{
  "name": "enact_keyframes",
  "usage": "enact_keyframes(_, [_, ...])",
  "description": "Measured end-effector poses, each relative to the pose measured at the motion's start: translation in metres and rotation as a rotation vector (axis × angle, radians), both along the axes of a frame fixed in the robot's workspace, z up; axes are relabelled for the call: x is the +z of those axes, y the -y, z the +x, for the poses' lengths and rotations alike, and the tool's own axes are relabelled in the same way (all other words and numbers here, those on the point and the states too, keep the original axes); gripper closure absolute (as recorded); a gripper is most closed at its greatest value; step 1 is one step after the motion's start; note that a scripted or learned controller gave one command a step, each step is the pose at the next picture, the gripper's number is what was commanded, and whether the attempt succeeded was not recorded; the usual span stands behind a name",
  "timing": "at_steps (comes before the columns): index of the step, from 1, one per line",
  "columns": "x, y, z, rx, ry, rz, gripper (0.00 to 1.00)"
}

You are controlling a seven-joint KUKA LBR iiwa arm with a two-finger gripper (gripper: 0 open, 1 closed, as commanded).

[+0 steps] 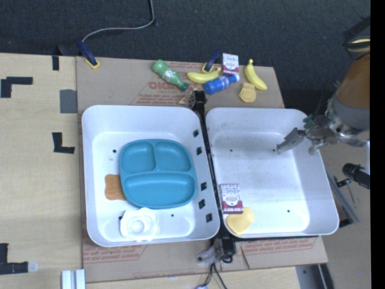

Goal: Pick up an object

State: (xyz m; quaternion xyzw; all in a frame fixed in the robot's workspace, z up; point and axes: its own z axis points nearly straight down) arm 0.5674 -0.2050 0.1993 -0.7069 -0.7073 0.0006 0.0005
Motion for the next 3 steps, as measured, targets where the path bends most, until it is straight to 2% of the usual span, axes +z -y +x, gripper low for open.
enact_keyframes(1, [-0.093, -0.037, 0.035, 0.001, -0.003, 0.002, 0.00])
enact_keyframes(2, [-0.113, -0.106, 0.063, 0.002, 0.004, 0.000, 0.00])
enact_keyframes(3, [-0.113, -0.082, 0.102, 0.002, 0.005, -0.002, 0.00])
